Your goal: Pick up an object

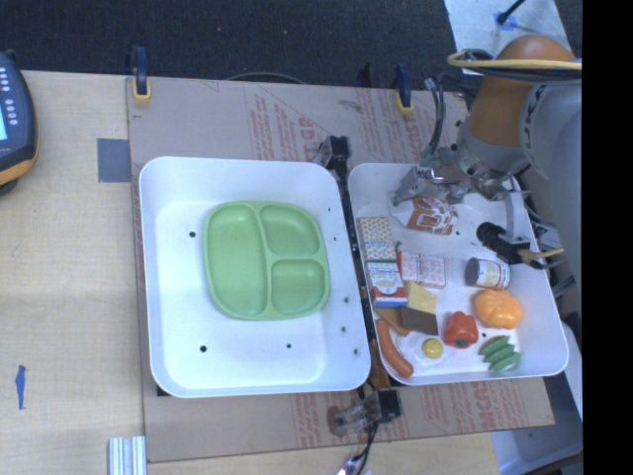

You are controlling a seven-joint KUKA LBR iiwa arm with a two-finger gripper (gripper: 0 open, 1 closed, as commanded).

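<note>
The right bin holds several small items. My gripper hangs over the bin's back edge, right above an orange-and-white packet. Closer to the front lie a checkered packet, a pink box, a yellow cheese block, a red pepper, an orange, a small jar, a hot dog and green pea pods. I see nothing held in the gripper.
The left bin holds a green divided plate. The grey arm with its orange band fills the upper right corner. A black and yellow device sits at the bench's left edge.
</note>
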